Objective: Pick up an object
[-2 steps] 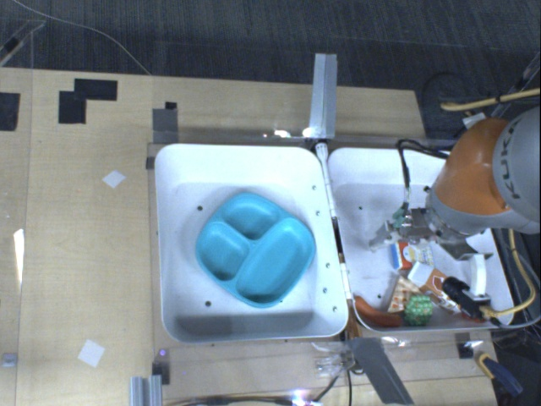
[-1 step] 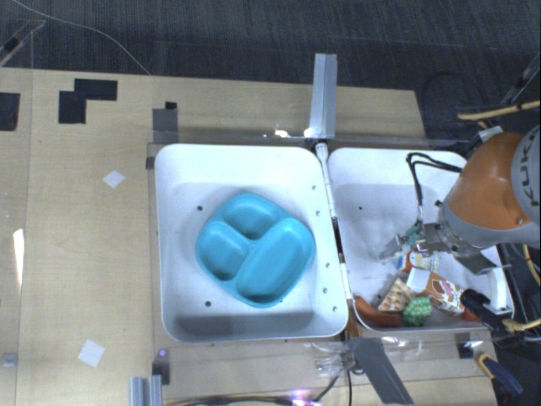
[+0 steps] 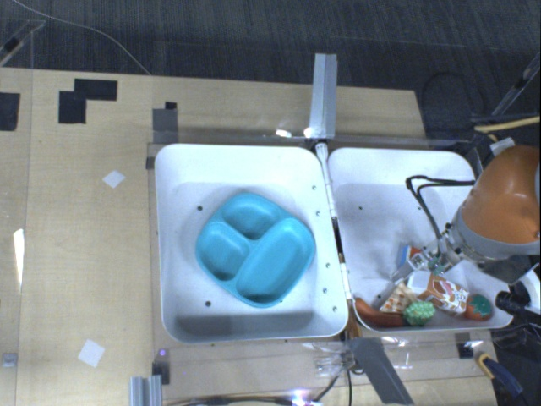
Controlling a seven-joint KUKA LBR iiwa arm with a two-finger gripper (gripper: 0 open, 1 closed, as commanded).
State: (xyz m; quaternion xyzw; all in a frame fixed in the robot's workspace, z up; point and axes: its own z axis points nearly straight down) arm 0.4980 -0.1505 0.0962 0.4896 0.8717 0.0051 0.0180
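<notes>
In the right bin, a small heap of objects lies along the near edge. It includes a reddish-brown sausage-shaped piece, a green knobbly item, a printed red and white packet and a small orange and green piece. My gripper hangs low over the heap's upper left side, just above the packet, with the orange wrist band behind it. The view is too small to show anything held.
The left bin holds a blue divided plate in its middle. A metal post stands at the far end of the wall between the bins. A black cable loops over the right bin's far part.
</notes>
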